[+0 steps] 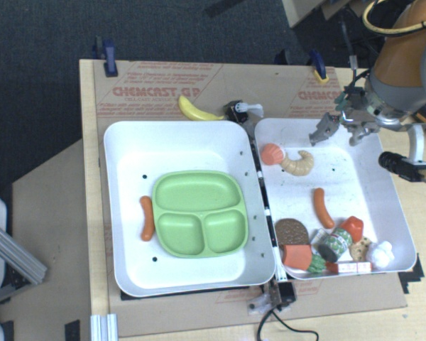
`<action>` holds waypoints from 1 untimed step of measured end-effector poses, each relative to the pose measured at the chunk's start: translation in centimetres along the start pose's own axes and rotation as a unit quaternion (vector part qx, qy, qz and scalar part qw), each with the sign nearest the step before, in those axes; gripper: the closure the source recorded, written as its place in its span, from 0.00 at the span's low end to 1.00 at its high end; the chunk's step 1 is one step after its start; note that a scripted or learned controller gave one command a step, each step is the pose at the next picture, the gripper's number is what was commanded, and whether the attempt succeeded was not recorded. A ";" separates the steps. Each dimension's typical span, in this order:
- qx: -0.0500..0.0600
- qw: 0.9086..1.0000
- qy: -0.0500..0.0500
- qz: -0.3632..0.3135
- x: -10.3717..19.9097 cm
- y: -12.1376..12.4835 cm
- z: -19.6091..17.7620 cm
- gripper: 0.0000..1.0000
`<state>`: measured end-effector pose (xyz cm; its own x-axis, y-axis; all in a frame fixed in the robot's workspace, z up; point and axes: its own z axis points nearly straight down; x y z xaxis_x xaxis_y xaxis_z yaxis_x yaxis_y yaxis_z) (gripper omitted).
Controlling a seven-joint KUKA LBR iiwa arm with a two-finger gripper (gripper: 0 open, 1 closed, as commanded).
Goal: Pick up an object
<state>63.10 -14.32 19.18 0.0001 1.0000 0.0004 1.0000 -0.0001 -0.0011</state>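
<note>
Red print "CHEMCAST GP" on brown board (156, 84) behind bins; repeated upper right, partly hidden

Grey arm (401, 69) reaching leftward; gripper (339, 128) spread wide

1. My gripper (344, 128) hangs over the right bin's (394, 204) far edge.
2. The croissant (299, 163) lies in that bin, nearer than my gripper.
3. The tray (199, 213) sits in the left bin (121, 190), left of the croissant.
4. The banana (197, 111) lies behind the left bin.
</note>
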 end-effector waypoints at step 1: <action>0.004 1.000 0.001 0.001 0.3 -4.7 5.4 0.00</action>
<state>58.43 -14.01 13.77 0.0015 1.0000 0.0027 1.0000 -0.0015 -0.0094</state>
